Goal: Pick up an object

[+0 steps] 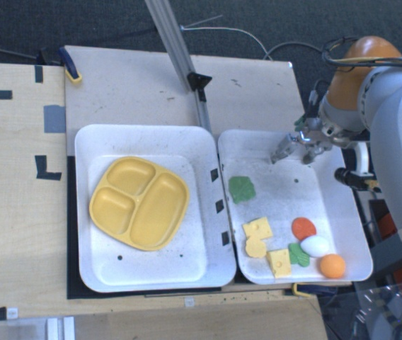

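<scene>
Hovering over the right bin (342, 190) near its 1 o'clock corner, gripper (294, 152) spread fairly wide, nothing between the fingers, tips pointing down toward bare bin floor; grey arm (388, 119) with orange band (364, 55) reaching in from 3 o'clock.

Lying at 8 o'clock from the gripper, well apart, a green piece (241, 188); clustered toward the bin's 6 o'clock edge, two yellow cheese pieces (257, 231) touching each other, a third cheese piece (279, 261) just at 5 o'clock of them; beside that, a small green item (299, 254); near the 5 o'clock corner, a red piece (303, 227), a white egg (316, 246) touching it at its 5 o'clock, and an orange ball (332, 265) just beyond the egg.

Resting in the left bin (144, 139), slightly rotated, a yellow tray (139, 202) with three compartments.

Carrying both bins, the worktop (130, 83); crossing it from 12 o'clock, a metal pole (169, 27); clipped at its 11 o'clock corner, a blue-and-yellow clamp (70, 64).
</scene>
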Motion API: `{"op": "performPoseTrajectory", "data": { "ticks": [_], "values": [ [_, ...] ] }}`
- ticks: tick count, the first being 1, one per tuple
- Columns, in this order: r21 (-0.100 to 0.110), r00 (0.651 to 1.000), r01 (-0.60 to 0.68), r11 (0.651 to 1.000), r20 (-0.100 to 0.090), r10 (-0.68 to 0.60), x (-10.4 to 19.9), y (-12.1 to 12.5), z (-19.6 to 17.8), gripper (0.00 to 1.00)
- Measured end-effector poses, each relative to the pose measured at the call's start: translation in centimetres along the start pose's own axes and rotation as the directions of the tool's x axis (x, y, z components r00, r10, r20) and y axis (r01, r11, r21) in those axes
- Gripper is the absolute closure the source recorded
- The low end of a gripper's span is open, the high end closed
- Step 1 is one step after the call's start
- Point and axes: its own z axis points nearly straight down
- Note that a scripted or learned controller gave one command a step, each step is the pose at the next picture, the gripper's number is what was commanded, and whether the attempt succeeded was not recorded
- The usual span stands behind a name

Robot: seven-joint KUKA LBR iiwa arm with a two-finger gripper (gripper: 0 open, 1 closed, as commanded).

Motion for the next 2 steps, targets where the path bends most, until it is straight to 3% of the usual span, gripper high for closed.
{"op": "performPoseTrajectory", "data": {
  "ticks": [2],
  "values": [
    [0.002,1.000,0.001,1.000,0.001,-0.001,0.09,0.03,0.15,0.00]
  ]
}}
